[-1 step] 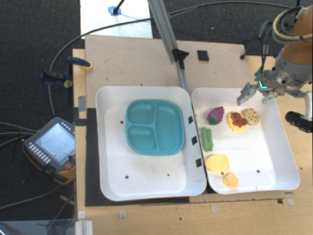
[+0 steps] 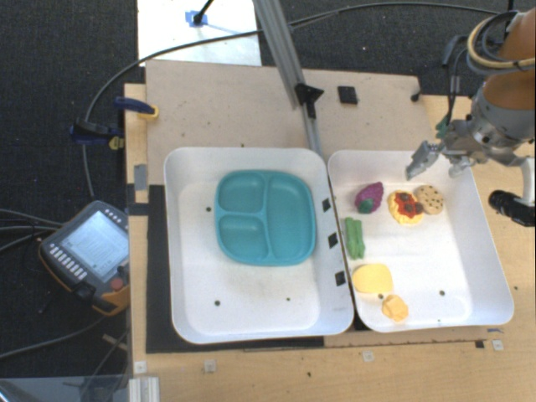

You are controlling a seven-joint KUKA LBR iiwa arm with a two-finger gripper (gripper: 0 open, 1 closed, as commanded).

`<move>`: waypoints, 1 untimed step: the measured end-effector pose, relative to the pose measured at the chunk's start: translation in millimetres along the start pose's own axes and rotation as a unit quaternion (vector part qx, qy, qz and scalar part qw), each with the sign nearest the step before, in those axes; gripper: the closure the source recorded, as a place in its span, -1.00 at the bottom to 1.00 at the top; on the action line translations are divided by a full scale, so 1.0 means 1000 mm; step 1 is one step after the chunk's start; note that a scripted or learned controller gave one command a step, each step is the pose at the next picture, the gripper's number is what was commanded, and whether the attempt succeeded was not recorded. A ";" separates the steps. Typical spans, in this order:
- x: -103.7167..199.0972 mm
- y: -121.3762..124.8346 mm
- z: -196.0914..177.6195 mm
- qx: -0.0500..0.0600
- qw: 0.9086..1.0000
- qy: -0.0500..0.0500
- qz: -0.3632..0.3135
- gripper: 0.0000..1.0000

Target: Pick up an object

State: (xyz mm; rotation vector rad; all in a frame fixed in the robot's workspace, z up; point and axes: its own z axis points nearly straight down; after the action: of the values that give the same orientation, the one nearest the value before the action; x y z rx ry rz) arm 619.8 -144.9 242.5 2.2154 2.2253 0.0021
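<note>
The claw (image 2: 439, 159) hangs over the top edge of the right bin (image 2: 469, 266), fingers spread and holding nothing. The cookie (image 2: 430, 198) lies just below it, beside the pizza (image 2: 405, 207); it is probably the nearest thing to take.

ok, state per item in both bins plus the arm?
teal divided plate: flat in the left bin, compartments bare
purple toy: loose in the right bin
pizza slice: flat, touching the cookie
green piece: lying by the bin's left wall
yellow piece: flat, loose
orange piece: near the front wall
gripper: jaws open, above the bin's far edge, holding nothing
</note>
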 end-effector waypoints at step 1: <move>0.005 0.009 0.047 0.001 1.000 0.000 -0.001 -1.00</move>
State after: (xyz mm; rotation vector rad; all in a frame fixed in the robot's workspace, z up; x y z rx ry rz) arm 628.7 -140.3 195.7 2.2132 2.2285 -0.0002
